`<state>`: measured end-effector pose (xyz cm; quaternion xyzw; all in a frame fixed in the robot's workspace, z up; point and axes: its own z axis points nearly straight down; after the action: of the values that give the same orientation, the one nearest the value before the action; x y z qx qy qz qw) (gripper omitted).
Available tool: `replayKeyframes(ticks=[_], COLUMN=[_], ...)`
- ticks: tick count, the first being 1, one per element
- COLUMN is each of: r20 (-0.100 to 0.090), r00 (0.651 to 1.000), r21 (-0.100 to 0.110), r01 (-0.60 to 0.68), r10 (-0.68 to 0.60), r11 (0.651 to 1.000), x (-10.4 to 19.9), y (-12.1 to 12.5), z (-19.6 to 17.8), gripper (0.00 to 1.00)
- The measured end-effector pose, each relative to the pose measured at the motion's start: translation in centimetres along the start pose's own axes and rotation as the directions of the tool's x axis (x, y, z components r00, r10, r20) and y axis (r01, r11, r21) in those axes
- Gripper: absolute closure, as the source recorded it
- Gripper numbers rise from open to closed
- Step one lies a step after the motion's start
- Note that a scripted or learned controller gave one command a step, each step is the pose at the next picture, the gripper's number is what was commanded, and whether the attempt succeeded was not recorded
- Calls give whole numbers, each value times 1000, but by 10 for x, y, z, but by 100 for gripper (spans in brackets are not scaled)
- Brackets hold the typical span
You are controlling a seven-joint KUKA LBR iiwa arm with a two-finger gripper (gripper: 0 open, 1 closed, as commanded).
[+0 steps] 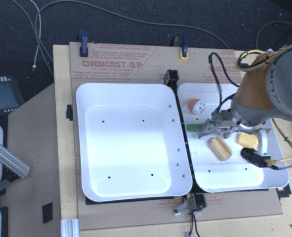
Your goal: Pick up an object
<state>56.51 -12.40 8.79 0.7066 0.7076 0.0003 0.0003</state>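
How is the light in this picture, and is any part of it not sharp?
Camera view: even, soft light; the left bin is bright white with only faint shadow inside its walls; the arm looks soft-edged; the small things under the gripper are hard to make out.

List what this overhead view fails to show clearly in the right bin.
- Hand: too small and blurred to read its grip.
- Yellow piece: partly hidden under the arm's wrist.
- Green object: mostly covered by the hand.
- Orange-and-white ball: its markings are too small to read.
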Motion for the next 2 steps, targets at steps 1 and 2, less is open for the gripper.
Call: replayKeyframes(ticks=[1, 2], r20=[0, 0], r00=[998, 1000], r21=[-2, 4], r01=[-64, -1], r10=[64, 1], r11=[998, 1000], x=[-6, -22], y=[-49, -17], z=[-50, 2], gripper=[0, 0])
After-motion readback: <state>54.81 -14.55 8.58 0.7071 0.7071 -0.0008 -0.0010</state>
